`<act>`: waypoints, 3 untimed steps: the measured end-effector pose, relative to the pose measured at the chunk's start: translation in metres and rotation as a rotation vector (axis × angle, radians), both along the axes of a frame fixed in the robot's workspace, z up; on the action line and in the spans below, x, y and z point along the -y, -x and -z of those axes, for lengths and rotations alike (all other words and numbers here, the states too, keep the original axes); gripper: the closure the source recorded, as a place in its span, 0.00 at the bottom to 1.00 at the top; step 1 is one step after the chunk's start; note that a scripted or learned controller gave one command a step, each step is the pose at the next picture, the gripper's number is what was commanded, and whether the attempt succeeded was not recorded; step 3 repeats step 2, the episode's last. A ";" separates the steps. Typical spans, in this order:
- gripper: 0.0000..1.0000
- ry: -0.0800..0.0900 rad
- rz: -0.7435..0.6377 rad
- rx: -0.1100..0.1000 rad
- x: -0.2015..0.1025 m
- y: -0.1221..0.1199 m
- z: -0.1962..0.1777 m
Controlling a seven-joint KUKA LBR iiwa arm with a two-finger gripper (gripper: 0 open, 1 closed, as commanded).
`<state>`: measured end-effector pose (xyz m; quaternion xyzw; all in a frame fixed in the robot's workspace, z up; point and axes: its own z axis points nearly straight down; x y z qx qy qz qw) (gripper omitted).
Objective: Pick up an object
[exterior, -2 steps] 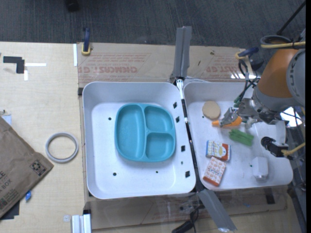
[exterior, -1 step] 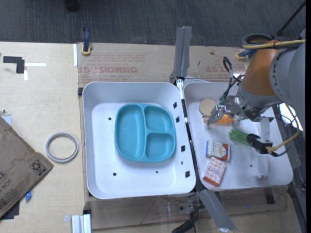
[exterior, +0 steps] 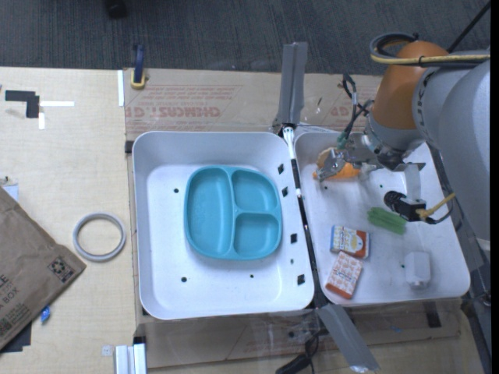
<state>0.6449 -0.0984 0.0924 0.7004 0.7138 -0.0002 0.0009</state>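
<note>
Jaws (exterior: pixel 334 164) over orange object (exterior: pixel 347 171), perhaps touching | grip state unclear | teal three-compartment tray (exterior: pixel 232 212), left bin (exterior: pixel 156 232)

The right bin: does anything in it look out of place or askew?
Mostly loose clutter. In the right bin, the lower small box lies tilted, its corner at the bin's front rim. The upper small box and green object lie at odd angles. No spill or damage is visible.
</note>
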 end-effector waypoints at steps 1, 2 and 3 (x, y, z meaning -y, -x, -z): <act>0.00 0.000 0.169 -0.002 -0.031 0.026 -0.099; 0.00 0.001 0.219 -0.001 0.019 0.031 -0.114; 0.00 0.001 0.219 -0.001 0.019 0.031 -0.114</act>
